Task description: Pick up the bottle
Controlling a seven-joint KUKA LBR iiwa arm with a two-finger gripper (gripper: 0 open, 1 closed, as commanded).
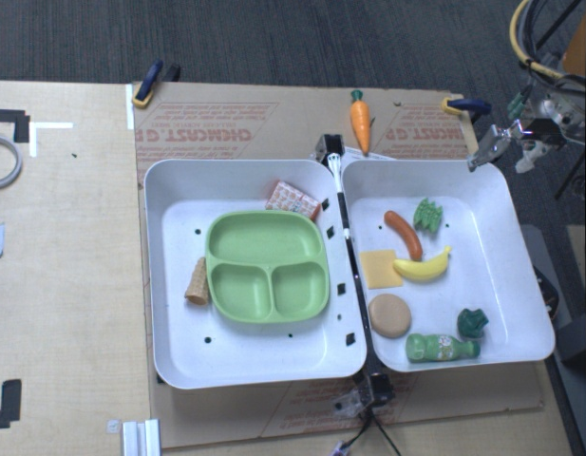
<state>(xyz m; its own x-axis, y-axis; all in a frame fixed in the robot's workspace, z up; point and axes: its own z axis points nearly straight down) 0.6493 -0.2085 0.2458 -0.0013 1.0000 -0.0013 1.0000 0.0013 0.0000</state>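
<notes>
The bottle (442,348) is green with a pale label. It lies on its side near the front edge of the right bin (506,255), cap end to the right. My gripper (501,152) hovers above the far right corner of that bin, well away from the bottle. Its fingers are spread open with nothing between them.
A banana (423,266), sausage (404,234), cheese slice (380,268), round bun (389,315) and two green pieces (428,215) (472,323) share the right bin. The left bin (169,331) holds a green divided plate (269,266), a small box (293,198) and a cone (197,281). A carrot (359,122) lies behind the bins.
</notes>
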